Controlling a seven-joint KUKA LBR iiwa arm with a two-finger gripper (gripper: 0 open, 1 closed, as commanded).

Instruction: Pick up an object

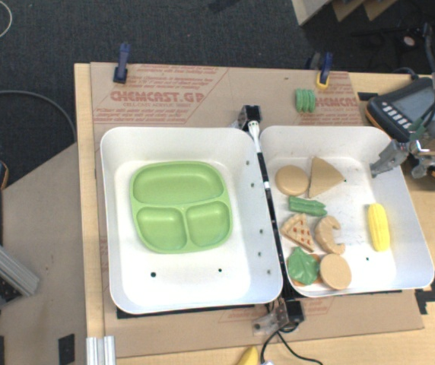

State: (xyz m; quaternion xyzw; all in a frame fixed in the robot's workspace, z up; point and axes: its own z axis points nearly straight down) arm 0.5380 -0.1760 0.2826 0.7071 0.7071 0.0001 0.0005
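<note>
1. We are looking down on two shallow white bins; the left bin (119, 272) is holding a green three-compartment plastic tray (180, 206).
2. The right bin (408, 268) is holding toy food: a round tan disc (292, 179), a tan wedge (325, 176), a green bean-like piece (307, 205), a pizza slice (301, 233), a yellow corn cob (379, 227) lying apart near the right wall, and another tan disc (336, 271).
3. The grey gripper (383, 162) is hovering over the right bin's upper right corner; we cannot tell whether its fingers are apart, and nothing seems to be sitting between them.
4. A small green ribbed object (305, 100) is lying on the brown board (164, 97) behind the bins.
</note>
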